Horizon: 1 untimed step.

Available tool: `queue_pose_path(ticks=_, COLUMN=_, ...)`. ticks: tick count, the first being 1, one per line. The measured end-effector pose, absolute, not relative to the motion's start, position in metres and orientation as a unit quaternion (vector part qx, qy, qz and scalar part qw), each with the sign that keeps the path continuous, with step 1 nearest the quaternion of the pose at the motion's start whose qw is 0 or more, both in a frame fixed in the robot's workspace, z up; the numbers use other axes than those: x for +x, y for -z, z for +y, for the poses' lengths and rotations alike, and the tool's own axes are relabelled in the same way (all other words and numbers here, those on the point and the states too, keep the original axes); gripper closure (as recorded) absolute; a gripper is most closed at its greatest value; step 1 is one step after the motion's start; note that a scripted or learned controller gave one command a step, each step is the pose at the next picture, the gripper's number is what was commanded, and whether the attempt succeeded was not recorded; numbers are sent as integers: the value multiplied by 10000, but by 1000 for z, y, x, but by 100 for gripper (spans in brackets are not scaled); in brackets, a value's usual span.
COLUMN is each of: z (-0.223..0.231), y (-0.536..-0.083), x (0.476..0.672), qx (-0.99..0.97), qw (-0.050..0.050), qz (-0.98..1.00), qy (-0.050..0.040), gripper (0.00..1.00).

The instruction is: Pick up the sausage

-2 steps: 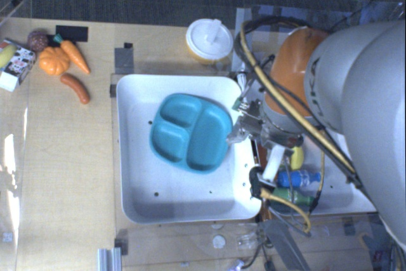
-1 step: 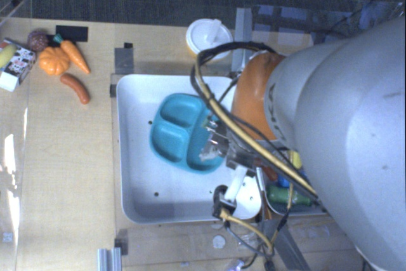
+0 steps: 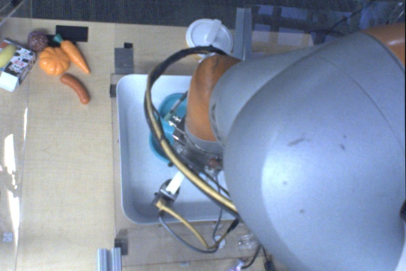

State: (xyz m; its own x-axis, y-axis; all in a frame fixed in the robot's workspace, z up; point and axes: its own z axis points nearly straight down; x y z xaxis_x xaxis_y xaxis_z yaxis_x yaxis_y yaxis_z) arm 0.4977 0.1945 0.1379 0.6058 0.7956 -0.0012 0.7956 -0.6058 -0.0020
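The sausage (image 3: 75,88) is a short reddish-brown link. It lies on the wooden bench top at the upper left, outside the white bin (image 3: 129,162) and to its left. My arm's wrist, with its orange band (image 3: 202,105), hangs low over that bin, well to the right of the sausage. The arm's grey body covers the gripper. A blue object (image 3: 166,127) in the bin shows partly under the wrist.
Beside the sausage lie a small orange pumpkin (image 3: 52,61), a carrot (image 3: 77,56), a dark round fruit (image 3: 38,40) and a printed carton (image 3: 15,64). A white cup (image 3: 209,35) stands behind the bin. Yellow and black cables (image 3: 181,168) loop over the bin.
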Motion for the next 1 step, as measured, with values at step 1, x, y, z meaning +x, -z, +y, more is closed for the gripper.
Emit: queue_pose_path(ticks=1, z=195, y=-147, x=498, qx=-8943, qw=10, qz=-4475, qy=-19, gripper=100)
